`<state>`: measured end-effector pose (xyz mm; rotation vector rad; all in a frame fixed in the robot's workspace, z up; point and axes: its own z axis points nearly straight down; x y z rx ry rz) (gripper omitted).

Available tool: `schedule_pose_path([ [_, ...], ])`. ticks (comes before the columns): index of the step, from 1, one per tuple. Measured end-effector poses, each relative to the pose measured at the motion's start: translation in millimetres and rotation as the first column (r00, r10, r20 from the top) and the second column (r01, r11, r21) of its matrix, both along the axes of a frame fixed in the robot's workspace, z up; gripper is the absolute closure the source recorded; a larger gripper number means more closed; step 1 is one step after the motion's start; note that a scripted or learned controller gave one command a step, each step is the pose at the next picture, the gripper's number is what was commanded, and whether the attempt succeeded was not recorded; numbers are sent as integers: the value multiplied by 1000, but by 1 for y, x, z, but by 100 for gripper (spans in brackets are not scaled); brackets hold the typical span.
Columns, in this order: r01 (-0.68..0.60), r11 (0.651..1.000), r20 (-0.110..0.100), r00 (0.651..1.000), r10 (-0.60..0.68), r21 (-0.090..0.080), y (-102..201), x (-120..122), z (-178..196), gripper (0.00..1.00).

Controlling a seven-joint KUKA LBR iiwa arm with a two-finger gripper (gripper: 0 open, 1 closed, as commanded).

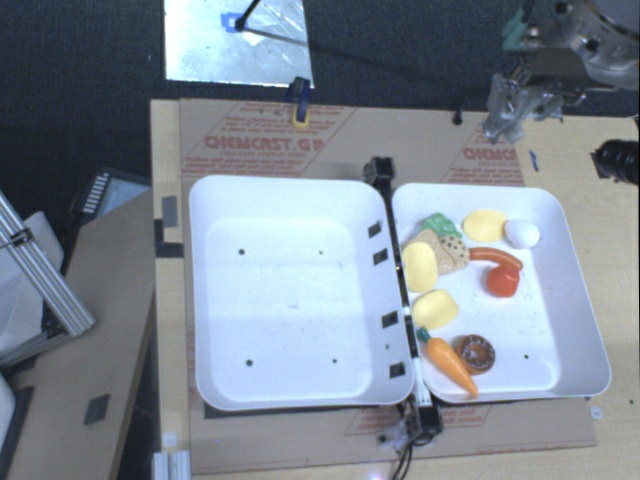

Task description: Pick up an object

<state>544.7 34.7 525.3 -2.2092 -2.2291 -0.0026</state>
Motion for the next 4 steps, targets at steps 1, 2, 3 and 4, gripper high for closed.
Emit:
schedule_pose_path([
  [1,0,1000,4,1000,0,-1,35,-61,11,100],
  [2,11,1000,7,1000,-11,-5,2,40,9,100],
  [3,2,1000,3,1000,-2,-1,33,-23,11,100],
  [4,3,1000,3,1000,-3,-2,51,-58,10,100],
])
